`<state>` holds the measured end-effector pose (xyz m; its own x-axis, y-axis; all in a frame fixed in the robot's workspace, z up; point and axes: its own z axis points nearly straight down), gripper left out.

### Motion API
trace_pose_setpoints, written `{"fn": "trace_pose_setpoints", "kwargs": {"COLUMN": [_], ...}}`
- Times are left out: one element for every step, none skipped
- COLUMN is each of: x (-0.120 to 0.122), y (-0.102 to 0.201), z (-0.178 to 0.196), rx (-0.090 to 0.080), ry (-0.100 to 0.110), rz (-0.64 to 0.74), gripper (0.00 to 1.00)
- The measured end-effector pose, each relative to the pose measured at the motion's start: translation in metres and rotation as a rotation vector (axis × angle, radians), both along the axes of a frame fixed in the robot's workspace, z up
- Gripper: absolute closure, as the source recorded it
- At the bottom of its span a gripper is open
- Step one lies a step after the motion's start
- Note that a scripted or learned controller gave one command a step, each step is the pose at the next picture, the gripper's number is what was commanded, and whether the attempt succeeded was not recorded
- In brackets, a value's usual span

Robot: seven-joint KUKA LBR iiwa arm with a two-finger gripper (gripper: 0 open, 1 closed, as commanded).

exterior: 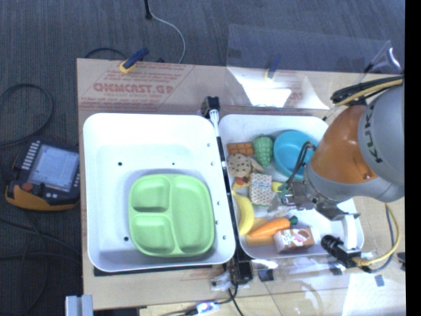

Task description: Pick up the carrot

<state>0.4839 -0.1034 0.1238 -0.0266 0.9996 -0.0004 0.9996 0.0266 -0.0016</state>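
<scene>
Two bins: left bin point(99, 176) holds green tray point(172, 214); right bin point(227, 127), carrot point(268, 228) at six o'clock.
Gripper point(287, 196): jaws' state cannot be told.

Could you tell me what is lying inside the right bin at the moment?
The right bin holds a carrot, a banana, a blue bowl, a green toy, a small carton and snack pieces. The arm covers its right part, so anything there is hidden.
</scene>
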Motion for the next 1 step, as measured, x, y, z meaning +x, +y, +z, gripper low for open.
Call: {"fn": "trace_pose_setpoints", "kwargs": {"x": [-0.0003], "y": [-0.0002], "z": [-0.0004], "rx": [0.000], "ry": [0.001], "rz": [-0.001], "gripper": [0.00]}}
